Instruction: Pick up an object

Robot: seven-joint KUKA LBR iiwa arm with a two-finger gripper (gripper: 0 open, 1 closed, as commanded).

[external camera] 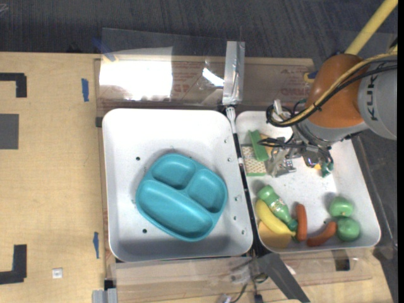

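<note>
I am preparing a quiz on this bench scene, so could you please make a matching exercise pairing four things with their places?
Things:
1. teal divided plate
2. banana
3. tool
4. green apples

Places:
A. near right corner of the right bin
B. middle of the left bin
C. over the far left part of the right bin
D. near left part of the right bin, beside a green bottle

Pairs: 1-B, 2-D, 3-C, 4-A
</note>
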